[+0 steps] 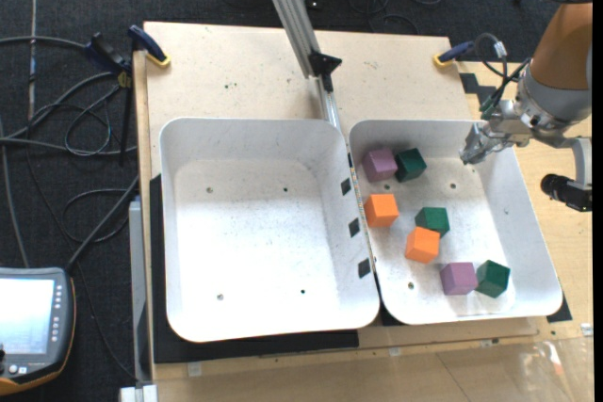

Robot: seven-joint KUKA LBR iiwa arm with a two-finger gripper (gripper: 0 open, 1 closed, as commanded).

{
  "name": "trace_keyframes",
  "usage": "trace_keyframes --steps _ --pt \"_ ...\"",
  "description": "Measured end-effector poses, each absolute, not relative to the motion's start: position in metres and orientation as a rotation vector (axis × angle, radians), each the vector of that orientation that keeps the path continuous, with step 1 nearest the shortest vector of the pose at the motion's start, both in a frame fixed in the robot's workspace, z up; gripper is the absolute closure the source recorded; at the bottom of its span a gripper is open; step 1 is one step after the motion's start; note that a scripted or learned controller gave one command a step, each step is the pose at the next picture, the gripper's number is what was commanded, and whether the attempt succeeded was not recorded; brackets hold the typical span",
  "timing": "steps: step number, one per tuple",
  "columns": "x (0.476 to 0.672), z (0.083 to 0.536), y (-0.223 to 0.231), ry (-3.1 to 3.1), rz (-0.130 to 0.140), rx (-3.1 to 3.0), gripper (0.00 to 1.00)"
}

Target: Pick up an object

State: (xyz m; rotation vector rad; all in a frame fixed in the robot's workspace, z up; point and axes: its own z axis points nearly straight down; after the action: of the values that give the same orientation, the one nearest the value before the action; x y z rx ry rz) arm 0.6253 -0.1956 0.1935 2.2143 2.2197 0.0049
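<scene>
My claw (473,151) hangs over the top right part of the right bin (528,231), near its far rim. I cannot tell how it is set, because it is small and blurry from up here. I see nothing in it.

The blocks all sit in the right bin. A purple block (380,164) and a dark green block (410,165) touch each other near the top. They are the closest ones to my claw, off to its left. Below them is an orange block (382,210), near the wall between the bins. A second green block (432,220) sits right above a second orange block (423,245). At the bottom, another purple block (459,278) sits just beside another green block (493,279).

The left bin (188,202) is next to it. A grey metal bar (287,0) slants down to where the bins meet. A screen box (33,325) sits at the bottom left. I cannot read any writing.
</scene>
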Motion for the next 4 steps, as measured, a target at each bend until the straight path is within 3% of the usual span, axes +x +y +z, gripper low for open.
trace_keyframes --steps 1,4 --pt "0.623 0.24 -0.189 2.221 0.005 2.213 1.0" --pt "0.586 0.241 -0.029 2.234 0.0 2.214 1.0"
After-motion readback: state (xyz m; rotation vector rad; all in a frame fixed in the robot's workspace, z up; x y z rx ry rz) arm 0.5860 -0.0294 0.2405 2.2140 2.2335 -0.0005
